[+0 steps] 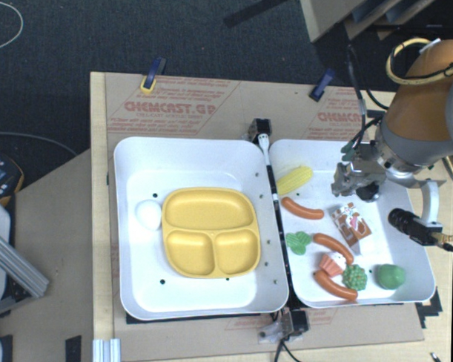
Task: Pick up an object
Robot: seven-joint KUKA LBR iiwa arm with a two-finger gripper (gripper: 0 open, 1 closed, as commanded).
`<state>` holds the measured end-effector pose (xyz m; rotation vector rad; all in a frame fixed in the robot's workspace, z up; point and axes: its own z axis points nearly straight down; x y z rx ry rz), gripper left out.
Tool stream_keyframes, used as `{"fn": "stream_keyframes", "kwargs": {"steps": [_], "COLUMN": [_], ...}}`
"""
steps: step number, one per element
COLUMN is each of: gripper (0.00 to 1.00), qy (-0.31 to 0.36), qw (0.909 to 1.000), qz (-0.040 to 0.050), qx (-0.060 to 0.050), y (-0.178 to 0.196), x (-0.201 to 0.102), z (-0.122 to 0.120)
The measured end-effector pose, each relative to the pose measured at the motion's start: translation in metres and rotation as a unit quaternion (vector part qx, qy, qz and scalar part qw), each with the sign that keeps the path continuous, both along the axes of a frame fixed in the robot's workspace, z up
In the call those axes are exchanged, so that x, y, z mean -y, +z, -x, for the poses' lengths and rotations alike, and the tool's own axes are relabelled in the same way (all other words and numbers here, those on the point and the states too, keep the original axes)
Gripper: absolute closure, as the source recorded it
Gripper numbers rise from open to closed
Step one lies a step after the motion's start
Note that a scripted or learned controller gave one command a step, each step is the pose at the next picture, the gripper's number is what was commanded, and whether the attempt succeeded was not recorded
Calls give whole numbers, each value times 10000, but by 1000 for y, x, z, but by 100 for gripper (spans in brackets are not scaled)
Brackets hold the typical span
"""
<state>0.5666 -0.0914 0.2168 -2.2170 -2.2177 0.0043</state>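
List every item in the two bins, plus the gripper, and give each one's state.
gripper: hovering over the right bin's upper part, nothing seen between its fingers
yellow tray: upright in the left bin, compartments bare
white egg: resting left of the tray
corn: lying in the right bin
upper sausage: lying flat
snack packet: lying flat
green round fruit: resting near the bin's lower right corner
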Motion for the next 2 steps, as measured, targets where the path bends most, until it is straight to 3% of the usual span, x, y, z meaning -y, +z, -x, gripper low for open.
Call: {"fn": "stream_keyframes", "kwargs": {"steps": [2], "gripper": [100], "qy": [3], "qw": [10000], "qz": [1], "qx": [2], "y": [2], "x": [-51], "z": [75]}}
